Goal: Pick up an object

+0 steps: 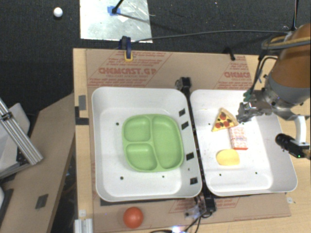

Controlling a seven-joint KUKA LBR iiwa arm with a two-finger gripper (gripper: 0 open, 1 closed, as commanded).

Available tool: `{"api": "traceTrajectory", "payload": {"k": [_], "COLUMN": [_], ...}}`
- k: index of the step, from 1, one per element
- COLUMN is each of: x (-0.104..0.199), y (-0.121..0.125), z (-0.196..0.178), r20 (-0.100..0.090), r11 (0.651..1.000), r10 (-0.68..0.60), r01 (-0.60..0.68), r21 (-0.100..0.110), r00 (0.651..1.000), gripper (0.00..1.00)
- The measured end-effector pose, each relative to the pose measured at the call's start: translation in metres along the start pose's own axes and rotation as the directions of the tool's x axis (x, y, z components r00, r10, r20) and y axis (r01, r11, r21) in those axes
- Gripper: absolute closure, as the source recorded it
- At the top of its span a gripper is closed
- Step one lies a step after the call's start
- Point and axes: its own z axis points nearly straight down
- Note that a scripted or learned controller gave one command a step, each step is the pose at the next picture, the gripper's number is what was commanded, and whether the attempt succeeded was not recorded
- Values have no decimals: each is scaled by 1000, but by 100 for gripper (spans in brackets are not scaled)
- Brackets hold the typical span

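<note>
Hovering over the right bin (282, 178), my gripper (245, 111) sits just beside the pizza slice (224, 120), at its crust end, and I cannot tell how wide it stands or whether it has hold of anything; the wrist hides that part from above. Nothing shows between its tips.

Just below my gripper lies the small pink-and-white carton (238, 139), and beyond that, a little further down, the yellow lemon-like piece (228, 157). All three are crowded together, the pizza slice's corner close to the carton's top. That crowding is my main worry: coming down on one, I judge I could nudge its neighbour, or close on two edges at once and lift neither cleanly. The pizza slice looks flat and thin, a toy wedge with red spots on orange, so a tip could skid over it rather than get under it. The yellow piece looks smooth and rounded, likely to squirt sideways under pressure. The carton, boxy with flat faces, seems the safest grip.

Well away to the far side, the left bin (104, 178) holds a glossy green divided tray (153, 142), plastic, with three shallow compartments. An orange ball (132, 217) rests outside the bins on the cardboard-covered bench (160, 64).
</note>
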Motion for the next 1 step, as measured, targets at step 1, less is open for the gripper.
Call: {"api": "traceTrajectory", "payload": {"k": [1], "x": [0], "y": [2], "z": [-34], "r20": [0], "r11": [1000], "r10": [0], "r01": [0], "r21": [1], "r00": [1000], "gripper": [100]}}
